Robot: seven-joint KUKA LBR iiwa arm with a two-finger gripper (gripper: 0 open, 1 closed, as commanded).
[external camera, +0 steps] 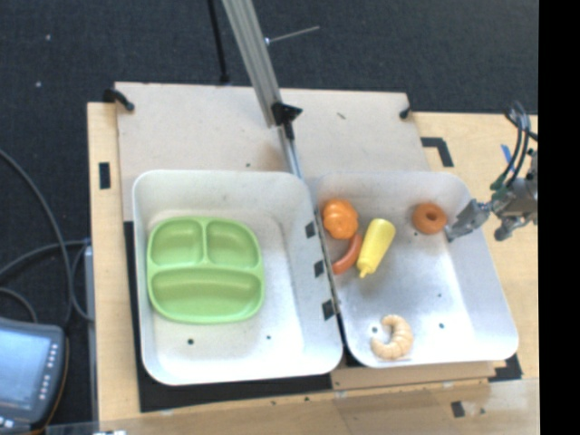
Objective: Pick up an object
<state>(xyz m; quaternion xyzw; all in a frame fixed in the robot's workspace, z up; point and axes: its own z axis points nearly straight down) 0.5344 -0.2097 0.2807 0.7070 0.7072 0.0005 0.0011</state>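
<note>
two white bins sit side by side on the bench (104, 243). the left bin (159, 188) has a green tray (206, 270) with three compartments, lying toward that bin's left side. the right bin (480, 306) has all the small stuff: an orange ball (340, 218) up against its left edge near the far corner, a red sausage (347, 256) just below it, and a yellow bottle (375, 246) lying tilted, touching the sausage's right side. a brown donut (429, 217) sits near the bin's far right corner. a pale croissant (392, 337) is down by the near edge, well apart from the rest.

the gripper (462, 222) comes in over the right bin's right edge, tip just beside the donut on its right, maybe touching it, hard to say. nothing is visibly between the fingers, and honestly can't tell if they're spread or closed, it's too small and blurry at that spot. some cables (518, 143) loop above the wrist at the bench's right edge.

a grey pole (258, 57) slants up from where the two bins meet at the far edge. a screen (27, 370) peeks in off the bench's near left corner.
</note>
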